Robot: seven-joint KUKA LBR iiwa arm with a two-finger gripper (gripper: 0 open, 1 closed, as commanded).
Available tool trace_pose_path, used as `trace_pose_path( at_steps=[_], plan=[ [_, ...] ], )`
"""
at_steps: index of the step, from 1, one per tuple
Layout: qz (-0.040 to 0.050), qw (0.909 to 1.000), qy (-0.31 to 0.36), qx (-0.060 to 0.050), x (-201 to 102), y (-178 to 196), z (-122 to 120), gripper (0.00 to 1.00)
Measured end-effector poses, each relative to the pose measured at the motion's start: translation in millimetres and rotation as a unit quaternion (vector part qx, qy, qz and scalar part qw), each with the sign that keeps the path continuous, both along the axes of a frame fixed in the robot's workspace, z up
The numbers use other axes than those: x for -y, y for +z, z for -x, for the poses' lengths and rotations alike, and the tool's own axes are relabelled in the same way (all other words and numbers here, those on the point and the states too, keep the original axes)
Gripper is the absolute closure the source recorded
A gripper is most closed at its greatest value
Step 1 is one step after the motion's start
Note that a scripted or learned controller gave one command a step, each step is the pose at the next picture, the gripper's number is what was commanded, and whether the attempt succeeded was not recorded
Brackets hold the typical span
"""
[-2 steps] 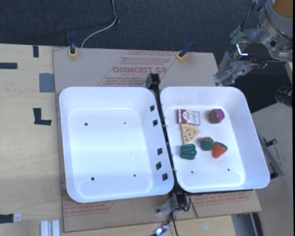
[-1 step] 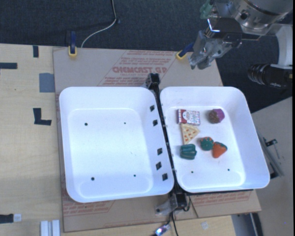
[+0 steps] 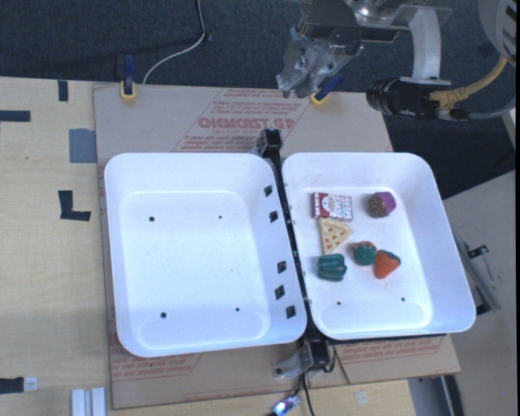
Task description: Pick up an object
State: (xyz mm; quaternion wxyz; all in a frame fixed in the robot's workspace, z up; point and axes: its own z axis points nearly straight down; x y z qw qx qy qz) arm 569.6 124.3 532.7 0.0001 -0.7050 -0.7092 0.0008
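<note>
Surface (image 3: 35, 232) carries two bins, toys clustered in right bin (image 3: 433, 232) w/ strawberry (image 3: 386, 264) nearest its right wall, so claw (image 3: 299, 81), parked beyond bin's far rim, grasp state unclear, holds nothing yet.

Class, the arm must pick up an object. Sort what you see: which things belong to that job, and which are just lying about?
Job:
pincer
red-and-white packet
yellow wedge
green pepper toy
purple round toy
teal toy
orange-red toy
right white bin

Lying about:
left white bin
yellow clamp
white cable
</note>
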Motion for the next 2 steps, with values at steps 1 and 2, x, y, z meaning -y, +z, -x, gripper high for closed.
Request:
trace_pose_path(
  at_steps=[1, 2],
  plan=[
    [-0.0003, 1.0, 0.0, -0.001, -48, 0, 7, 1.0],
    [-0.0007, 1.0, 0.001, 0.0, -113, 1, 19, 1.0]
  ],
)
